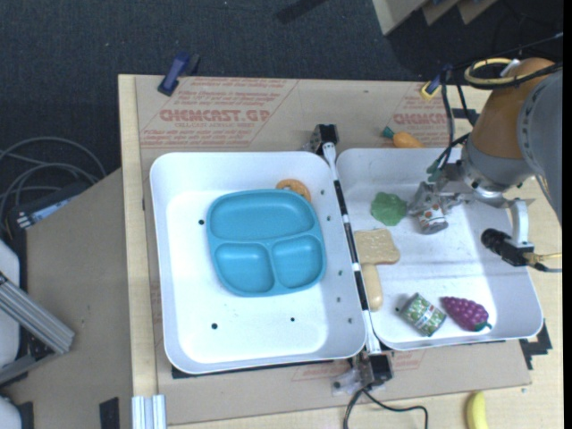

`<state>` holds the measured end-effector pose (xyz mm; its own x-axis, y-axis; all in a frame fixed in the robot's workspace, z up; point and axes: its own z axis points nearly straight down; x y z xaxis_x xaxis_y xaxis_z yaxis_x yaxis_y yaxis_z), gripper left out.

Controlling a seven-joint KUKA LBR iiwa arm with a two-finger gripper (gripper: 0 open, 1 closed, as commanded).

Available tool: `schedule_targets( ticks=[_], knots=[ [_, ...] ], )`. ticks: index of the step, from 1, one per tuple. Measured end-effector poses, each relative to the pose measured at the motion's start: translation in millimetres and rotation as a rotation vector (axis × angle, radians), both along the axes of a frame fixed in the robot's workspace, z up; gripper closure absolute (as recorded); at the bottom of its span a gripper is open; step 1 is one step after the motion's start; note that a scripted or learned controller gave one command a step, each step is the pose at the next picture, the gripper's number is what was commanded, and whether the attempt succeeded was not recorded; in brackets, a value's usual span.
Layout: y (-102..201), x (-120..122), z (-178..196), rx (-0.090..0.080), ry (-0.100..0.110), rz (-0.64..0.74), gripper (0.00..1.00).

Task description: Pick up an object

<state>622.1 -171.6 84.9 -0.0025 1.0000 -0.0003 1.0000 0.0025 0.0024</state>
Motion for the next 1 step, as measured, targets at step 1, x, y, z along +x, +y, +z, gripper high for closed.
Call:
schedule_targets(
  ticks=[1],
  knots=[
    [80.9,15.6,36.9,0.001,0.0,0.0,1.0]
  ],
)
